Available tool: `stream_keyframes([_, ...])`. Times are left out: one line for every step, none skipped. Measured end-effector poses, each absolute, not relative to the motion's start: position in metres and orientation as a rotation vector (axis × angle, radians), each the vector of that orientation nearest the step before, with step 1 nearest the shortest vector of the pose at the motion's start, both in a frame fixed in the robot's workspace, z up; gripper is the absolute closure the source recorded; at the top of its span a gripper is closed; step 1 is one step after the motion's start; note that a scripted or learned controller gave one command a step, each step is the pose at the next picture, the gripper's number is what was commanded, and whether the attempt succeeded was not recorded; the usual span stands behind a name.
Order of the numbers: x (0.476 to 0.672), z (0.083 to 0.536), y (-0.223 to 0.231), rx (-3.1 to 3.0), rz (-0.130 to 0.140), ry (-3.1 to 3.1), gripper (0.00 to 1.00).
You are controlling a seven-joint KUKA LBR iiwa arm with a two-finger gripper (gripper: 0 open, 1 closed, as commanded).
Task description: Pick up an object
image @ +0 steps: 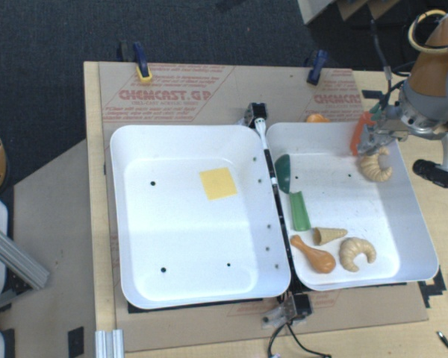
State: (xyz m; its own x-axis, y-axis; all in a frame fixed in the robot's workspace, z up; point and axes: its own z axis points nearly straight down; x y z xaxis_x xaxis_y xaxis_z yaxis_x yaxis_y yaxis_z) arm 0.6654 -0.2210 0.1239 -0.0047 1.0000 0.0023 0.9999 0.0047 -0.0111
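While the gripper (372, 145) hovers over a croissant (376, 167), finger state unclear, the pastry looks light, stiff, plastic; grasp across its thick middle.

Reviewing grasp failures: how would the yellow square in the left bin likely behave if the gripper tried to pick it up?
The yellow square lies flat against the left bin floor, so fingers would probably struggle to get under it. It looks thin, likely light and possibly floppy. Pushed, it would probably slide, not roll.

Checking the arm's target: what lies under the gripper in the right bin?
A tan croissant lies just beneath the gripper, near the right bin's far corner. Its upper part is covered by the gripper.
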Motion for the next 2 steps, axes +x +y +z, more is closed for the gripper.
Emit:
stream_keyframes([0.629,0.084,-0.222,-2.216,-0.002,-2.216,1.00])
stream_keyframes([0.535,0.084,-0.204,-2.219,0.005,-2.211,1.00])
